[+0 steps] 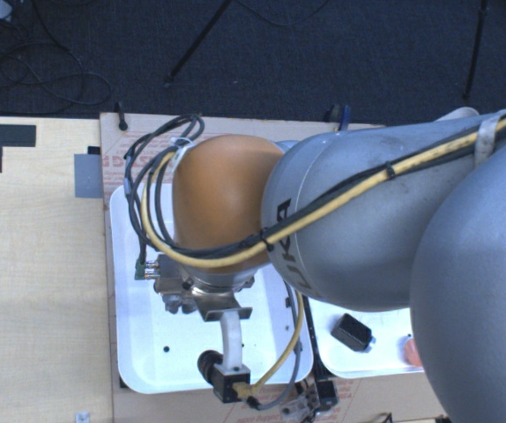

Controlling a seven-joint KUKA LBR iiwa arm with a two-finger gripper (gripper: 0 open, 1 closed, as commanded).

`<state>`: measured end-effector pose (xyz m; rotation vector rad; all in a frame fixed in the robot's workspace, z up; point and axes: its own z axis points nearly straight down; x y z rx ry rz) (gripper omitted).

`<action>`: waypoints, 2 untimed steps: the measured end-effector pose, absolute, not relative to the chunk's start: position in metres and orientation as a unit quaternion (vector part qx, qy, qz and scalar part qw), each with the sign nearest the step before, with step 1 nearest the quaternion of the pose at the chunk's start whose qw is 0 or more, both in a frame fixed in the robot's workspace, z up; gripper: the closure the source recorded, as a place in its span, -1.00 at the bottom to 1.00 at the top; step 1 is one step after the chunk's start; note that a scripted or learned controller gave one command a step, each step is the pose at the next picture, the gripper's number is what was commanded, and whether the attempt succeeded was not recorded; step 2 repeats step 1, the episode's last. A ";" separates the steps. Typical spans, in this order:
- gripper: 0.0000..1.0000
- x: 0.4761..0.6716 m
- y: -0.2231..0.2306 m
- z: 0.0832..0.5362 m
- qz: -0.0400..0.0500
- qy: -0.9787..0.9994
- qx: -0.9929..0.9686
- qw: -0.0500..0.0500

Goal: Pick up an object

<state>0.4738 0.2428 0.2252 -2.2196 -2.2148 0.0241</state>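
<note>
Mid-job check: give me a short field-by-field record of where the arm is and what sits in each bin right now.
arm: reaches in from the right, across the right bin to the left bin
end effector: over the left bin, towards its near edge
held item: cannot tell
left bin: largely hidden under the arm
right bin: black block towards its left side; orange item further right, partly hidden by the arm
task status: no pick confirmed
</note>
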 end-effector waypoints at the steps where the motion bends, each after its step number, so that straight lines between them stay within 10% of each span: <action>1: 1.00 0.475 0.241 0.242 0.006 -0.704 -0.710 0.002; 2: 1.00 0.475 0.241 0.242 0.006 -0.704 -0.710 0.002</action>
